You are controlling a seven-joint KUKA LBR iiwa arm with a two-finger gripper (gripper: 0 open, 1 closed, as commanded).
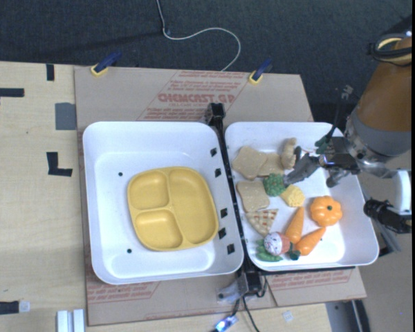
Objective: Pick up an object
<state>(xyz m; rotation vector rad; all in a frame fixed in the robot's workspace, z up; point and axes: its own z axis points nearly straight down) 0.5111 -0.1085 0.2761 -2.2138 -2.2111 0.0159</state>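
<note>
The right bin [356,251] holds several toy foods: a green broccoli [274,183], a yellow corn piece [293,198], an orange pumpkin [325,211], two carrots [295,223] [311,238], bread slices [249,161] and a beige mushroom [288,151]. My gripper [317,173] hangs over the bin's upper right part, coming in from the right. Its fingers are spread open. The left fingertip [295,174] is just right of the broccoli and above the corn. Nothing sits between the fingers.
The left bin [100,185] holds a yellow divided plate [171,207]. A wedge-shaped waffle piece [263,220] and a red-and-white radish [273,243] lie in the right bin's lower left. A black divider [225,178] separates the bins. A white cable [194,33] lies behind them.
</note>
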